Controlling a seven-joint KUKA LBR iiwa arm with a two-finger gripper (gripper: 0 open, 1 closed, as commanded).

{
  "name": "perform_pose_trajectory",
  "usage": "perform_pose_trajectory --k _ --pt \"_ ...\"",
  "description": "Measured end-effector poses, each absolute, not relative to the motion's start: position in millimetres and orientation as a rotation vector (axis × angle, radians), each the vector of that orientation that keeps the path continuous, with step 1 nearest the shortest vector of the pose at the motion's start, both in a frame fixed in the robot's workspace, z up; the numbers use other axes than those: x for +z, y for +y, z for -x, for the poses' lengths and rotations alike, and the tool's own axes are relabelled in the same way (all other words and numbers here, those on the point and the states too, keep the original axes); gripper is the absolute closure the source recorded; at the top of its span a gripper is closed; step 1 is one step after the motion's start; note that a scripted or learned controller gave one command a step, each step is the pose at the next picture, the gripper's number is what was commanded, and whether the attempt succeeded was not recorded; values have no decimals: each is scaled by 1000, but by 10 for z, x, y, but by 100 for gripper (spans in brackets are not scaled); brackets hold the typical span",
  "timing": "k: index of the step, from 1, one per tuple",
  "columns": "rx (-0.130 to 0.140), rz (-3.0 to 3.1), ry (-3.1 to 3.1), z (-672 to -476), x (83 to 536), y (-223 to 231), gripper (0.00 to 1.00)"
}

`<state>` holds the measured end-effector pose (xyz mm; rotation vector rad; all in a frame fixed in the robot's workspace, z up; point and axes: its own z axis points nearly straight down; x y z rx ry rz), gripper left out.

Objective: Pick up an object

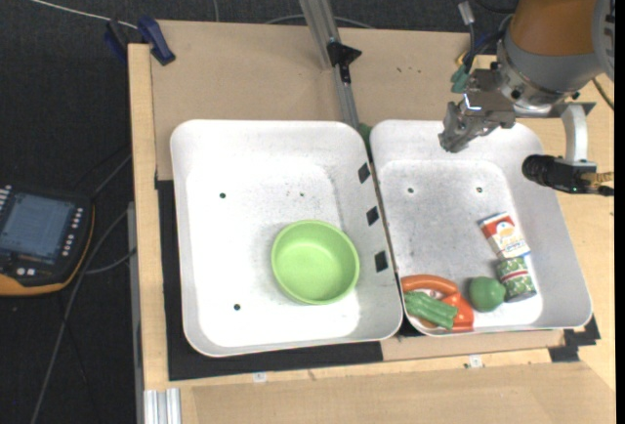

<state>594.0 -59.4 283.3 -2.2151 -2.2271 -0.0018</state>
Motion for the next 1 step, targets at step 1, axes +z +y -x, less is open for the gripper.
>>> perform_pose_trajectory --k 1 --pt "-1 2216 -2225 -5970 2754 -156 100"
